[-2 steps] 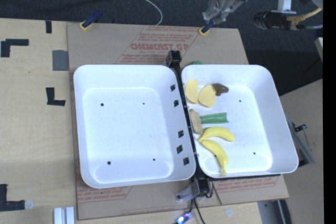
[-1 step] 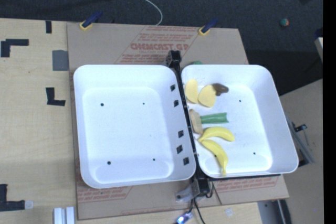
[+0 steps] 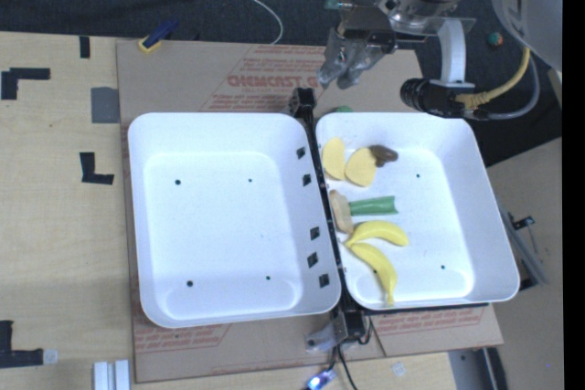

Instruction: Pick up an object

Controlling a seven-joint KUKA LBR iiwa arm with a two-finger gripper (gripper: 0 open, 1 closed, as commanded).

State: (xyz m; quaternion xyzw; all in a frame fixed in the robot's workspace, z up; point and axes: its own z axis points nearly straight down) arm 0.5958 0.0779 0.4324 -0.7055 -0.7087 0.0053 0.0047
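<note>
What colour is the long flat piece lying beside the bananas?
Green piece, clear in the camera view.

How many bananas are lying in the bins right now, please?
2: one banana lies in the right-hand bin near its left wall; the other banana lies just below it, toward the front edge.

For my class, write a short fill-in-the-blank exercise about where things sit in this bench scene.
1. All the small objects lie in the ____ bin as the camera sees it.
2. The two curved fruits nearest the camera, the bananas, are coloured ____.
3. The flat green piece lies between the bananas and the two pale yellow ____.
4. The gripper hangs above the bench beyond the bins' ____ edge.

Missing words: right; yellow; slices; far
</note>
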